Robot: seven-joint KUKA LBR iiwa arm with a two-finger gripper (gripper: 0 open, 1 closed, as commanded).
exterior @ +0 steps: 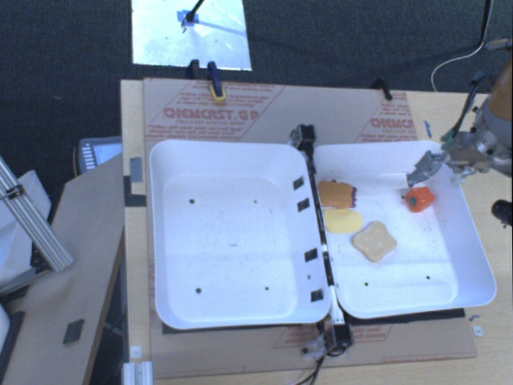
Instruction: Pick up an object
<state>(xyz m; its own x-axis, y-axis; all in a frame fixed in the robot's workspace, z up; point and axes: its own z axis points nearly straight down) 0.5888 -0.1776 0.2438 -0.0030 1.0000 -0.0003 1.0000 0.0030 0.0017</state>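
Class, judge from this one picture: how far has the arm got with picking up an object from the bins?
Done: the arm has reached over the right bin, and its gripper sits just above the red-orange toy. In hand: nothing is visibly held; the toy rests on the bin floor. Left: gripping and lifting one item. The bread-shaped piece, yellow piece and orange-brown piece lie untouched near the divider.

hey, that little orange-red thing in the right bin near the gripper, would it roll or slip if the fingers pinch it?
The orange-red object looks small and rounded, so it may well roll or squirt sideways under a pinch. It sits on the smooth floor of the right bin, which probably offers little friction if nudged. It looks like a light toy vegetable, likely stiff rather than floppy. The gripper hangs just above it.
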